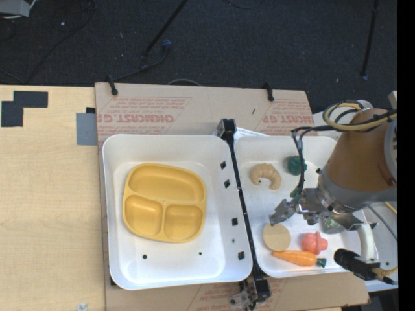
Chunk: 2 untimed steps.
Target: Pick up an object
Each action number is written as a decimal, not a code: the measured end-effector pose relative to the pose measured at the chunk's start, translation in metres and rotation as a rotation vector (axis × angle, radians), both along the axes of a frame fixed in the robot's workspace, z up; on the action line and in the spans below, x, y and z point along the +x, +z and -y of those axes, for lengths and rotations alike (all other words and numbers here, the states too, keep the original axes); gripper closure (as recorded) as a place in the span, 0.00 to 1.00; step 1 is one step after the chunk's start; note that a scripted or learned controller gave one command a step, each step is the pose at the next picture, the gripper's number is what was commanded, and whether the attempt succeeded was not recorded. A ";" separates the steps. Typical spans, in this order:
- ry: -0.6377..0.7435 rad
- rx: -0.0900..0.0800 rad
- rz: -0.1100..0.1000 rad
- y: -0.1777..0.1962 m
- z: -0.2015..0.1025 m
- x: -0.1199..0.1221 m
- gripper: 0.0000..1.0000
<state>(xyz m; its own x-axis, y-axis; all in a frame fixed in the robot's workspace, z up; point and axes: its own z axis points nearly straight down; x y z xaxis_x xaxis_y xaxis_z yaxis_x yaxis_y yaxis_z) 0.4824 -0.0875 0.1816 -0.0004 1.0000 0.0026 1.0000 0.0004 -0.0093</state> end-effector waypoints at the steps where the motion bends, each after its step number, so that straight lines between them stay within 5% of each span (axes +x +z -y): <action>1: 0.000 0.000 0.001 -0.044 0.001 0.001 0.00; 2: -0.001 -0.002 0.007 -0.095 0.001 0.001 0.00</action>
